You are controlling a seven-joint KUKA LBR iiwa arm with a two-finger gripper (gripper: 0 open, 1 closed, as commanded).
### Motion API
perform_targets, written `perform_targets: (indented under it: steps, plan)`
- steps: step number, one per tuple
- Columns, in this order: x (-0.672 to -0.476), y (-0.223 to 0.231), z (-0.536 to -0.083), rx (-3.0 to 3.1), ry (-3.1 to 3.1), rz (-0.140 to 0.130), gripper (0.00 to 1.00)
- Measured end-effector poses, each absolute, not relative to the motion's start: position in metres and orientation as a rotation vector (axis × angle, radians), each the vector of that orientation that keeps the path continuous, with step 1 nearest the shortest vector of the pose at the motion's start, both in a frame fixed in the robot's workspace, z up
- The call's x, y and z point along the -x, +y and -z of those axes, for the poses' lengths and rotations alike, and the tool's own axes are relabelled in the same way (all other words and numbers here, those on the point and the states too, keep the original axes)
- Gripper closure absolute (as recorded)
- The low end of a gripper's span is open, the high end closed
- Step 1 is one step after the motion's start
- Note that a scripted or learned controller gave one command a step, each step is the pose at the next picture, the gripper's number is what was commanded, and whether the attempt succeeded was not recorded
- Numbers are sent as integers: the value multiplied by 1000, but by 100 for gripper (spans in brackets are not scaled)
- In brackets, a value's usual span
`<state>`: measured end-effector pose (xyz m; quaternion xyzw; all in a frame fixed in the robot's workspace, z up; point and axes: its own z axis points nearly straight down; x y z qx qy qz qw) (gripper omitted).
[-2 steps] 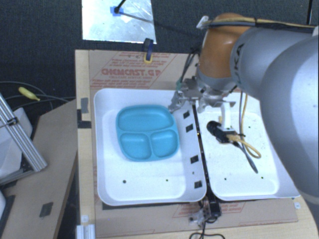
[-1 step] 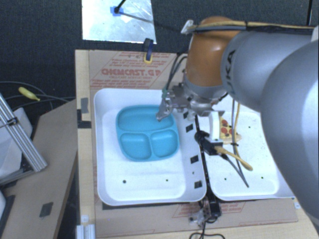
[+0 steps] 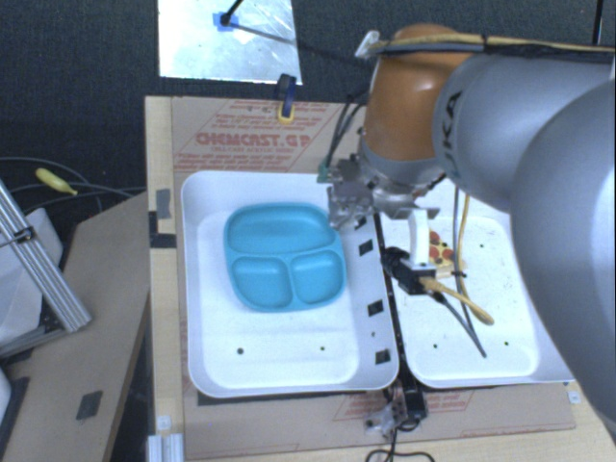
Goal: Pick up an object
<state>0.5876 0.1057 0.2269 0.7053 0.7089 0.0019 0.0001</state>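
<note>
A blue divided plate [image 3: 284, 256] lies flat in the left white bin [image 3: 279, 364]. In the right white bin [image 3: 500, 354] rest a wooden utensil [image 3: 469, 301], a thin dark stick [image 3: 469, 330] crossing under it, and a small red and yellow item [image 3: 440, 250]. My gripper [image 3: 348, 207] hangs over the ridge between the two bins, at the plate's upper right corner. The orange wrist band and grey arm cover the right bin's upper part. I see nothing held in the gripper.
The bins sit on a cardboard sheet [image 3: 260, 138] with red print. A shiny sheet [image 3: 226, 22] lies behind it. An aluminium frame [image 3: 38, 268] stands at the left, beside a yellow-tipped cable [image 3: 55, 181].
</note>
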Motion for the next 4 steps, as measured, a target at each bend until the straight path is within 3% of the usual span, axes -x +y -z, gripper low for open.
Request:
perform_targets:
  steps: [1, 2, 3, 4]
  plan:
    - [-551, 74, -351, -2217, 2214, -19, 100]
    - [-531, 86, -498, -2206, 2221, -28, 100]
    - [-489, 99, -406, -2217, 2232, 7, 100]
    - [-487, 122, -426, -2214, 2227, -5, 100]
